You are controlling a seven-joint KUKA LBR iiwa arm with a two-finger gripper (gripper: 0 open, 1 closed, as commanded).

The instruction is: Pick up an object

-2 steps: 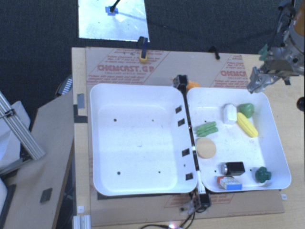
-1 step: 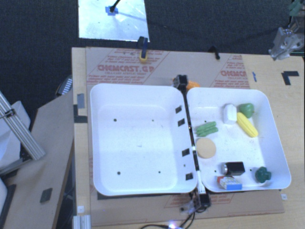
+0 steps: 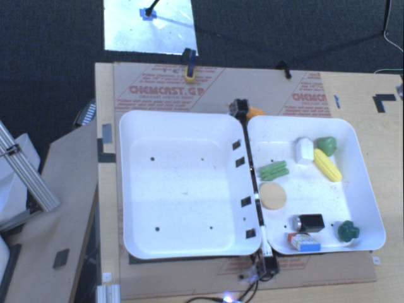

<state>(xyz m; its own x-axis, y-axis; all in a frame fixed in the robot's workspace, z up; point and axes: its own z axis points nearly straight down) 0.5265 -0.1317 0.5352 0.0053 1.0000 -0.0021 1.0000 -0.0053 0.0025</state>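
End effector state I cannot tell, so I'd target the yellow plastic corn cob [image 3: 327, 165] in the right-hand shallow white bin [image 3: 328, 197]: likely light, stiff, slippery, best pinched across its middle.

A robotics lab or test cell: two white bins [image 3: 183, 188] clipped side by side on a plywood bench [image 3: 353, 93], an aluminium frame rail [image 3: 25, 175] at nine o'clock, a cable [image 3: 391, 17] trailing over dark carpet at one o'clock.
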